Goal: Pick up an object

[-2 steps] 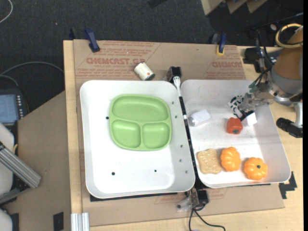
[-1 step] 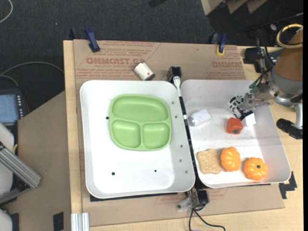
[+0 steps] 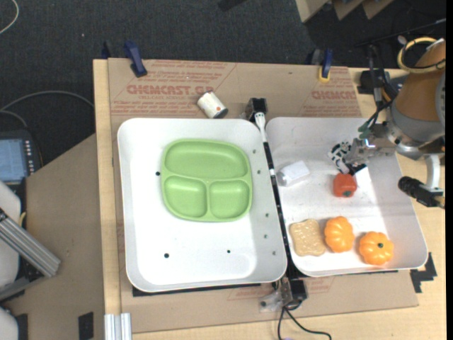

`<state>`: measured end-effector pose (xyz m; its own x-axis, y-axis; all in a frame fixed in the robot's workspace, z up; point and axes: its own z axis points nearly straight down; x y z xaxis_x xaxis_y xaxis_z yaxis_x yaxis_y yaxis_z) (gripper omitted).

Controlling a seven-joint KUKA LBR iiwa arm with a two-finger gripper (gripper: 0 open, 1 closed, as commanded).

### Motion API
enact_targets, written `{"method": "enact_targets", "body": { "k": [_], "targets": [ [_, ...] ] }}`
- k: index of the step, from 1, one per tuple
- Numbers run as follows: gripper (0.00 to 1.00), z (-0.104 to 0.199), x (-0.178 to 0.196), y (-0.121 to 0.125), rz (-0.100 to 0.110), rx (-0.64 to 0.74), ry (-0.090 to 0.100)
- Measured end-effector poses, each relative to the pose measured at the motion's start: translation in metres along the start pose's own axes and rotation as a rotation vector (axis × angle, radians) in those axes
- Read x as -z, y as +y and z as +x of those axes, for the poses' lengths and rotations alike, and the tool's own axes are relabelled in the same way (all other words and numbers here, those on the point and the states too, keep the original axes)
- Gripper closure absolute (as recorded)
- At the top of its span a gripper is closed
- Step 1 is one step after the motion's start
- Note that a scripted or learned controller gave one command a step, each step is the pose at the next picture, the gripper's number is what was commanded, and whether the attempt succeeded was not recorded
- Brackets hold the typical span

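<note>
Camera view, arm: I see the grey KUKA arm with its orange band (image 3: 423, 94) coming in from the right edge, its wrist bent down over the upper right part of the right bin.

Camera view, gripper: the black-and-white two-finger gripper (image 3: 348, 159) hangs low over the right bin's floor, pointing left and downward.

Camera view, fingers: I cannot tell whether they are spread or closed; the tips merge into a dark, speckled patch. I see nothing clearly between them.

Camera view, nearest thing: a small red-orange rounded toy (image 3: 345, 185) lies on the bin floor just below the gripper tip, very close to it; I cannot tell if they touch.

Camera view, other things in the right shallow white bin (image 3: 403, 190): a white rectangular block (image 3: 294, 172) lies to the left of the gripper, near the divide between the bins. Along the near edge sit a tan toast-shaped slice (image 3: 307, 236), an orange toy pumpkin (image 3: 339, 234) just beside it, and a second orange toy pumpkin (image 3: 375, 248) further right. All three are well apart from the gripper.

Camera view, left shallow white bin (image 3: 141, 211): it holds a pale green three-compartment plastic plate (image 3: 207, 180), lying flat.

Camera view, surface: a brown cardboard-covered surface (image 3: 170, 91) carries both bins; a small white cylinder (image 3: 211, 105) lies on it behind the left bin.
</note>
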<state>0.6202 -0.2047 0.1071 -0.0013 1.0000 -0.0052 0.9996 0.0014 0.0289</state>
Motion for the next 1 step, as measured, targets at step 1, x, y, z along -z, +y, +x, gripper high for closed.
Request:
{"method": "enact_targets", "body": {
  "k": [1],
  "targets": [
    [1.0,0.0025,-0.0008,-0.0005,0.002,0.001,0.002]
  ]
}}
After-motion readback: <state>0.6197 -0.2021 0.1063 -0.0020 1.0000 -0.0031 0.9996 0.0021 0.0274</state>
